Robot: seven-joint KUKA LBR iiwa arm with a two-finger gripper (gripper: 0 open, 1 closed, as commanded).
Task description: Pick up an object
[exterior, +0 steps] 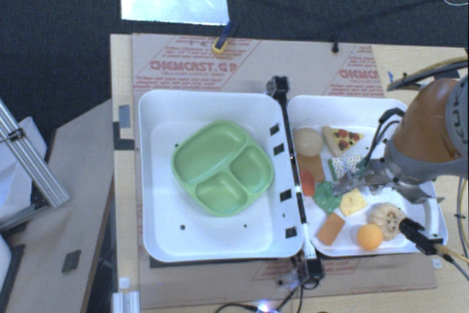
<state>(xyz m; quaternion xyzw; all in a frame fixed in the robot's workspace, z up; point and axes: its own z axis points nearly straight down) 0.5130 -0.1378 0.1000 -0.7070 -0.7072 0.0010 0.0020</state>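
The gripper [357, 176] was low in the right bin [432, 231], among the toy food. If its grip was spread or pressed together, I cannot tell. It was just above the cheese [353, 202] and beside the green item [326, 194].

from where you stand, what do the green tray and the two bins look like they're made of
Green tray: likely moulded plastic, a uniform pale green with soft sheen and rounded compartment walls. Left bin and right bin: probably thin formed plastic too, smooth white with rounded corners and raised rims. The view is too coarse to rule out coated metal.
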